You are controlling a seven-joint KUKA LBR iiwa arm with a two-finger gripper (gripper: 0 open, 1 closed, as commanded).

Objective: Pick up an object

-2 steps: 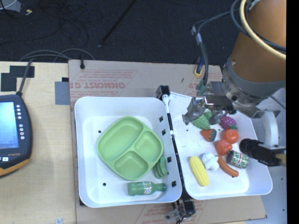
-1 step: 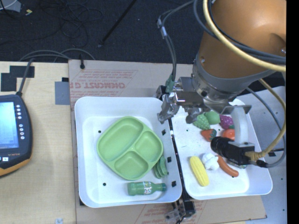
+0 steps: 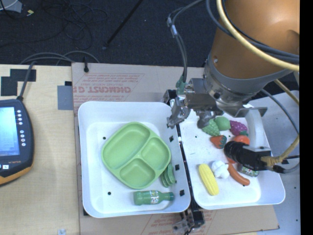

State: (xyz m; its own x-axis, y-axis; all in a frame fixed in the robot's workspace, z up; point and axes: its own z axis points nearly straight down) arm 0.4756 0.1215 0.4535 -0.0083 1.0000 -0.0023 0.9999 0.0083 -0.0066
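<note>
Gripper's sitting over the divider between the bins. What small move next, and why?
Probably shift the gripper right, toward the right bin. It hangs above the rims where both bins meet, and toy food such as the corn cob lies there unobstructed.

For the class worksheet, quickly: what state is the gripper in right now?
Gripper: cannot be told. It sits over the divide between the two white bins, near their far edge.

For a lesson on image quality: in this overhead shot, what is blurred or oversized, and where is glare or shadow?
Camera view: the arm sits close to the lens, so it looms large and soft; the bins are evenly lit and bright, nearly washed out; the green tray and corn stay sharp; the floor at the top is dark, cables barely showing.
</note>
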